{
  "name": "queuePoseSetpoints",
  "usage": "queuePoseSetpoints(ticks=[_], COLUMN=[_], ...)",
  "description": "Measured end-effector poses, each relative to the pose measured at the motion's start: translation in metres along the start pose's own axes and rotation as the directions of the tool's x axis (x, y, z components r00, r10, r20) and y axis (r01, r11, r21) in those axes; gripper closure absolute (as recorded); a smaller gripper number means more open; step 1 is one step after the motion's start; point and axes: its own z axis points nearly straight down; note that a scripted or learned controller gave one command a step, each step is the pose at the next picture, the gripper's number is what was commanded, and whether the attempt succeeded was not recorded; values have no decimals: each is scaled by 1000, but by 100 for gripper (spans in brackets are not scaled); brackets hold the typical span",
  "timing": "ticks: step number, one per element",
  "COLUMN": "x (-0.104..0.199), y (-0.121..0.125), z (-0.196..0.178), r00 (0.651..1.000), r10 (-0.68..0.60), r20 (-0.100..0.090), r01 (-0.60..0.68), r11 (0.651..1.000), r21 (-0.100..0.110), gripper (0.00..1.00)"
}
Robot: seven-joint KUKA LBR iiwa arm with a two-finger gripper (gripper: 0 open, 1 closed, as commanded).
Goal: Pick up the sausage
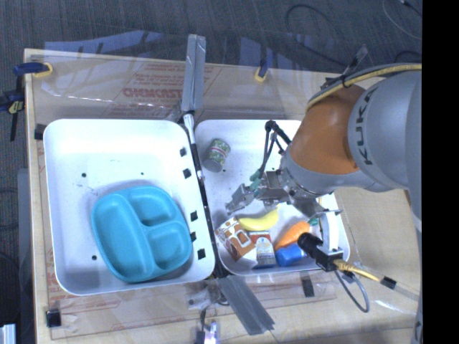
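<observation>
Clutter is crowding the right bin [215, 138]: banana [259, 221], carton [239, 240] and orange piece [292, 233] are lying together below the claw [247, 192]. Whether the claw is open I cannot tell. Which item is the sausage is unclear, so it is risking grabbing the banana.

You have two white bins on the bench: a left bin [64, 192] and a right bin [244, 138]. The left one holds one blue tray [140, 231] with three compartments. In the right one you can count one small can [217, 153], one banana [259, 221], one orange carrot-like piece [292, 233], one blue block [290, 256], one brown-and-white carton [239, 239] and one small bottle [265, 252]. One arm [358, 138] reaches in, carrying one gripper [244, 196].
</observation>
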Motion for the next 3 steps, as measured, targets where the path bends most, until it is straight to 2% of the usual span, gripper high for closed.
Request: queuePoseSetpoints(ticks=[1, 2, 3], x=[-25, -89, -54], y=[74, 89, 55], z=[100, -8, 102], r00=[999, 994, 997], r10=[-32, -106, -75], r20=[1, 2, 0], r01=[32, 106, 75], r11=[999, 994, 997], r21=[-1, -4, -2], gripper=[0, 0, 0])
